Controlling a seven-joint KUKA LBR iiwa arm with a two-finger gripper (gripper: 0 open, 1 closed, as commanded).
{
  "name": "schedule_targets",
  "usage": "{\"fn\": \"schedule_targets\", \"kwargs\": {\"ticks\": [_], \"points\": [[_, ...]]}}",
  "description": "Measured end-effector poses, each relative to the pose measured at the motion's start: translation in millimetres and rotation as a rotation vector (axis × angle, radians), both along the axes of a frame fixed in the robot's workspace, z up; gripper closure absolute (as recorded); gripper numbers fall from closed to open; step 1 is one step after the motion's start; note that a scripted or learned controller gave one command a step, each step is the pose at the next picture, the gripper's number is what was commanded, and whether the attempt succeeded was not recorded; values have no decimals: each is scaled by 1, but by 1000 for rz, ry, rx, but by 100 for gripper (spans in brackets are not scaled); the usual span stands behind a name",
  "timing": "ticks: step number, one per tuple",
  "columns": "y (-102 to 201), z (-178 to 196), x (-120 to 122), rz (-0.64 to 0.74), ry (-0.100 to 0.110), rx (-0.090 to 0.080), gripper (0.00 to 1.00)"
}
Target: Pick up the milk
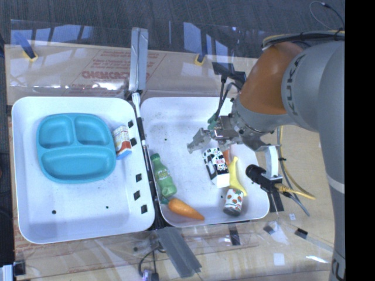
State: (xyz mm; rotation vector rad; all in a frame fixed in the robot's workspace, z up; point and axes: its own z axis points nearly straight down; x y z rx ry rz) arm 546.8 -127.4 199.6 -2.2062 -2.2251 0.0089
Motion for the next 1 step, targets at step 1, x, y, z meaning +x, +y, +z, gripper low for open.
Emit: {"fn": "schedule_targets", "kwargs": {"ticks": [1], "points": [[-77,-110,14,66,-7,8,0]]}}
